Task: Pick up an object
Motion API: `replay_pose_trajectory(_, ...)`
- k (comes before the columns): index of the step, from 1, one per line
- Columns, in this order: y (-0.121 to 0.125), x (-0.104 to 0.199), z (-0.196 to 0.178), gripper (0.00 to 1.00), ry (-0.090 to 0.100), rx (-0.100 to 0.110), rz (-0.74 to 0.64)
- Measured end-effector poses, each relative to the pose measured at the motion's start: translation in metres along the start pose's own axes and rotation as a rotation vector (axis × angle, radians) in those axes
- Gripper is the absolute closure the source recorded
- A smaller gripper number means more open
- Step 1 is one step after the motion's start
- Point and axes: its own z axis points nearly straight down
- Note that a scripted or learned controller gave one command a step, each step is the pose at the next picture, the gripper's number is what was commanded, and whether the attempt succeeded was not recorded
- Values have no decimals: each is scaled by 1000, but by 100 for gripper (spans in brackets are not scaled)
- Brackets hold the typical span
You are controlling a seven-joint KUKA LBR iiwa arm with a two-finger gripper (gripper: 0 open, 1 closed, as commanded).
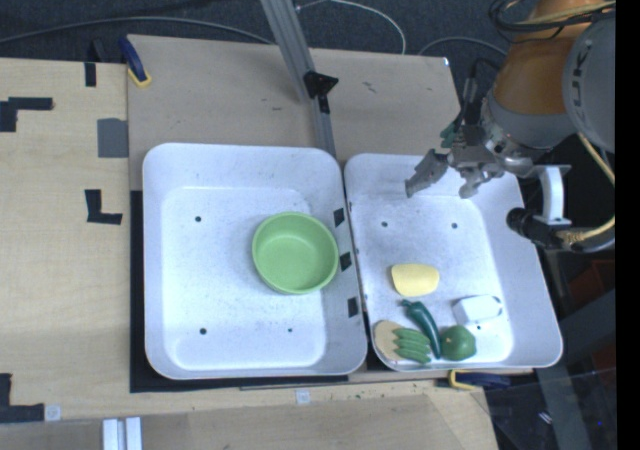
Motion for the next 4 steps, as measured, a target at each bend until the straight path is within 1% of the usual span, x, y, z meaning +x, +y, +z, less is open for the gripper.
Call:
replay_pose_trajectory(1, 0, 0, 0, 0, 0, 0, 0)
replay_pose_trajectory(2, -7, -3, 63, 0, 0, 7, 2)
replay_pose_trajectory(3, -7, 6, 124, 0, 0, 7, 1)
replay_pose_trajectory(4, -8, 7, 140, 0, -1, 1, 1)
